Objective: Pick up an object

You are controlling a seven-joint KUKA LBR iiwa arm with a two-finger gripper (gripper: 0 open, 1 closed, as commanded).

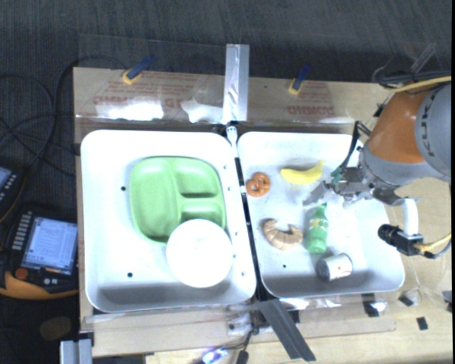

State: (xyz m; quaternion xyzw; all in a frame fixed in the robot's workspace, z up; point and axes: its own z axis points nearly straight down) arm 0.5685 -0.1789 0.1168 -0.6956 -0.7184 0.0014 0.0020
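Claw point(324, 191) low in right bin point(379, 275), reaching from right; whether open or closed cannot be told. Green bottle point(317, 230) just near of claw, upright-looking, beside croissant-shaped pastry point(281, 234). Yellow banana point(301, 174) just far-left of claw; orange pretzel point(258, 183) by bin's left wall. Small silver can point(334, 266) on its side near front wall. Left bin point(106, 279) holds green divided tray point(167, 192), white round plate point(200, 252) overlapping its near corner.

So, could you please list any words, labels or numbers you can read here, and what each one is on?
No text is legible.
Green bottle: no label can be made out.
Small can: markings too blurred to read.
Handheld screen left of the bench: too small to read.
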